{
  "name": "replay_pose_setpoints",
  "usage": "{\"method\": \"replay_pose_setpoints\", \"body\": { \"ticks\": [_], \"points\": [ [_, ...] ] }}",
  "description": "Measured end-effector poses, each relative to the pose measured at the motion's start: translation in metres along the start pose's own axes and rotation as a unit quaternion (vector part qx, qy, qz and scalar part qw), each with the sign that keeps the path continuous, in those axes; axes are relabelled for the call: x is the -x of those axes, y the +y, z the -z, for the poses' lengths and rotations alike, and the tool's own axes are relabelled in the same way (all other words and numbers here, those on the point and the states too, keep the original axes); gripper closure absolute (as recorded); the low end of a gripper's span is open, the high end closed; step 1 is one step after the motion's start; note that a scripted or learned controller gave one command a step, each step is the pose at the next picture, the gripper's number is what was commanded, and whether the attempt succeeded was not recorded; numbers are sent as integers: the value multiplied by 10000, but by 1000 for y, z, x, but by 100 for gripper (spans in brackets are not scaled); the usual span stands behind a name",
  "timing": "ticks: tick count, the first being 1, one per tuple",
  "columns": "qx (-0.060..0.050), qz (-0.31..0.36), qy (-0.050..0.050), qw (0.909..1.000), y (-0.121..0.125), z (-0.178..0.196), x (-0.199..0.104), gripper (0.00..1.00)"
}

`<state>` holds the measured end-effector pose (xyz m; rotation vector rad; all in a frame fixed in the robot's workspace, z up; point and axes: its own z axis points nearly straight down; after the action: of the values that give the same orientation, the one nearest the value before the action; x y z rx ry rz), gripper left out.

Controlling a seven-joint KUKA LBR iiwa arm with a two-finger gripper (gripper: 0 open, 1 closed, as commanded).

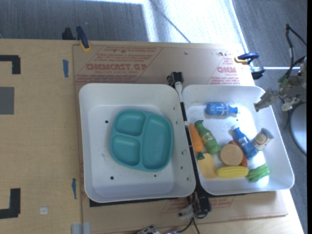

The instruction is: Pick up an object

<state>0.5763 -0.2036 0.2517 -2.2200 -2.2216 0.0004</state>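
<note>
The right bin (278, 145) holds several toy groceries. A blue bottle (220, 109) lies on its side near the back. An orange carrot (196, 138) and a green bottle (209, 139) lie side by side at the left wall. A second blue bottle (243, 141) leans against a small white can (262, 139). A round tan piece (231, 155) sits in the middle, with a yellow corn cob (232, 171), a yellow block (206, 165) and a green vegetable (258, 172) along the front.
The left bin (92, 130) holds a teal divided plate (142, 140). A black clip (174, 78) sits where the bins meet at the back. Cables and a grey metal piece (267, 100) hang at the right bin's right rim. A blue clamp (246, 58) grips the board.
</note>
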Motion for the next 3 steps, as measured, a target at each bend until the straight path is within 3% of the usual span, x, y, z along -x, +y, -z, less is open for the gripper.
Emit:
{"method": "replay_pose_setpoints", "body": {
  "ticks": [1,2,3],
  "points": [
    [24,-407,-9,9992,-26,-107,-22,0],
    [8,411,1,9992,-22,-166,-19,0],
    [19,1253,-5,9921,-56,-166,-47,0]
  ]
}}
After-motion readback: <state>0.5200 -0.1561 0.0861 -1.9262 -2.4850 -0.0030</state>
